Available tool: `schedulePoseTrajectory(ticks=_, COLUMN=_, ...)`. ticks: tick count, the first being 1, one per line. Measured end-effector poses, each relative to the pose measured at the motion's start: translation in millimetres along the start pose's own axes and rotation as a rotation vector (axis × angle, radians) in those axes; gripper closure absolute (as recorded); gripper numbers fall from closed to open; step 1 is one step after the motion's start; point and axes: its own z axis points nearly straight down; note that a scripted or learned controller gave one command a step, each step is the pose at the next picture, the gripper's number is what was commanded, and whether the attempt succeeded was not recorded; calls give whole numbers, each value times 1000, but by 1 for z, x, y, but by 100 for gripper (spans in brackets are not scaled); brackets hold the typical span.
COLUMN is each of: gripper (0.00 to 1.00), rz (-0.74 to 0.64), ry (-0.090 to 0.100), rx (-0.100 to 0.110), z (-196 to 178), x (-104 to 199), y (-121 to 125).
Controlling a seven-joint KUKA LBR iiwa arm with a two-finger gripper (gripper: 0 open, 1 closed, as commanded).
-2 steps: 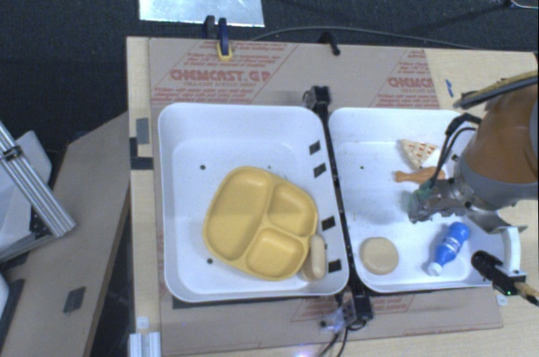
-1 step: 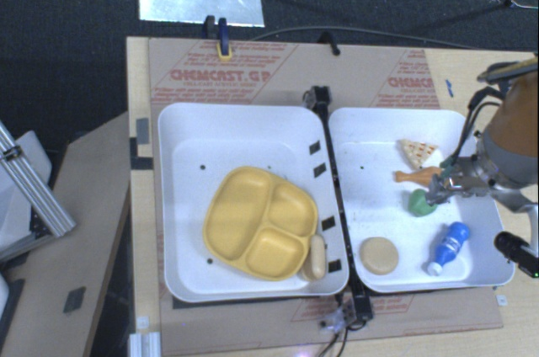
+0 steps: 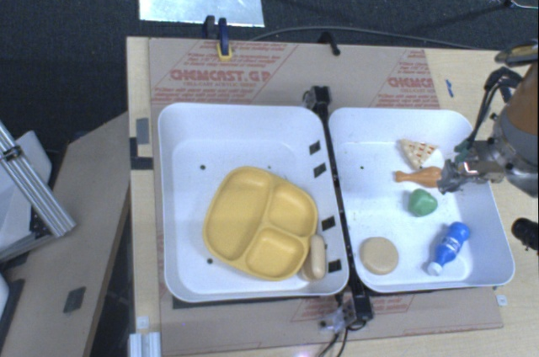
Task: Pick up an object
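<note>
The right bin (image 3: 362, 141) holds a tan pizza-slice wedge (image 3: 418, 151), an orange drumstick-shaped toy (image 3: 418, 175), a green lump (image 3: 422, 202), a round beige disc (image 3: 379, 255) and a blue and white bottle (image 3: 446, 247). My gripper (image 3: 452, 176) hangs at the bin's right side, its tip right by the thick end of the orange toy and just above the green lump. Nothing shows between its fingers.
The left bin (image 3: 189, 136) carries a yellow compartment tray (image 3: 261, 221) with a small beige roll (image 3: 316, 257) against its lower right corner. A black divider with clips (image 3: 330, 178) runs between the bins. The arm (image 3: 518, 128) comes in from the right.
</note>
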Motion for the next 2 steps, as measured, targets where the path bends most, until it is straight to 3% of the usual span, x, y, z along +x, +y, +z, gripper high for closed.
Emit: schedulePoseTrajectory(ticks=2, gripper=100, rz=-5, ry=3, rx=5, z=25, x=92, y=44)
